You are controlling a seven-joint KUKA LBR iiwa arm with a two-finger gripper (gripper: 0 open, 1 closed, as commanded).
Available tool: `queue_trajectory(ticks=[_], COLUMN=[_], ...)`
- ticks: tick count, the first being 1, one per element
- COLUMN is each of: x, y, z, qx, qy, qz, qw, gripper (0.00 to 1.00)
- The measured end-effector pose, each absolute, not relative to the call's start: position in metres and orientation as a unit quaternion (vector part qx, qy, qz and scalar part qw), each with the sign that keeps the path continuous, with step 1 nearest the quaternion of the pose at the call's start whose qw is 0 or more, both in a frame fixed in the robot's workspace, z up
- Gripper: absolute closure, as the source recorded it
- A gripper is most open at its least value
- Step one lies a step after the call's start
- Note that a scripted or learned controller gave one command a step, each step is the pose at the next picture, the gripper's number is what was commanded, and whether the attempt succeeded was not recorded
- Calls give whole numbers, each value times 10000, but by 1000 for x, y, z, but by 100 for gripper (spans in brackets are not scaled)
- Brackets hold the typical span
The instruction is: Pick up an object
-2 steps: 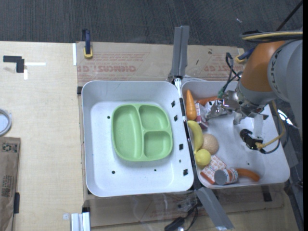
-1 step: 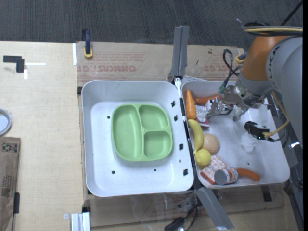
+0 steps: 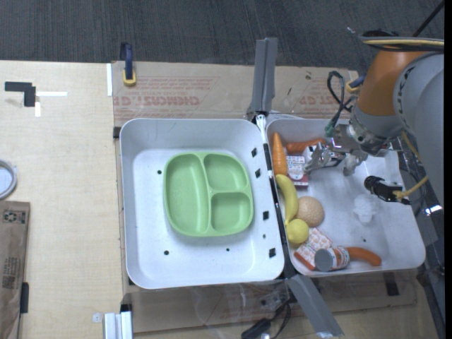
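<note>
The hand (image 3: pixel 337 154) hangs low over the back of the right bin (image 3: pixel 395 249), but its fingers blur into cables and I cannot tell whether they are parted or clenched; nothing is visibly between them. That bin holds a carrot (image 3: pixel 279 154), a banana (image 3: pixel 287 196), a lemon (image 3: pixel 296 231), a tan ball (image 3: pixel 310 210), a can (image 3: pixel 326 256) and a second carrot (image 3: pixel 364 256); a clear item (image 3: pixel 363 208) is hard to make out; the left bin (image 3: pixel 141 246) on the worktop (image 3: pixel 63 189) holds a green divided plate (image 3: pixel 209 193).

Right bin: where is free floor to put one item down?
Free floor lies in the right bin between the potato and its right wall, around a small clear cup. Crowded: the left wall, with carrot, banana, lemon, can.
</note>
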State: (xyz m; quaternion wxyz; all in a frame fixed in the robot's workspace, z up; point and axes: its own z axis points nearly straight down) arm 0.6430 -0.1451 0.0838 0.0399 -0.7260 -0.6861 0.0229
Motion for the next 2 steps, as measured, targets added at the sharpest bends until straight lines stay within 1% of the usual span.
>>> queue_trajectory(ticks=[1, 2], x=[644, 652], y=[-156, -181], z=[84, 90], qx=[-7288, -7211], qy=[-6832, -6925], qz=[214, 92], qw=[401, 195], gripper=[0, 0])
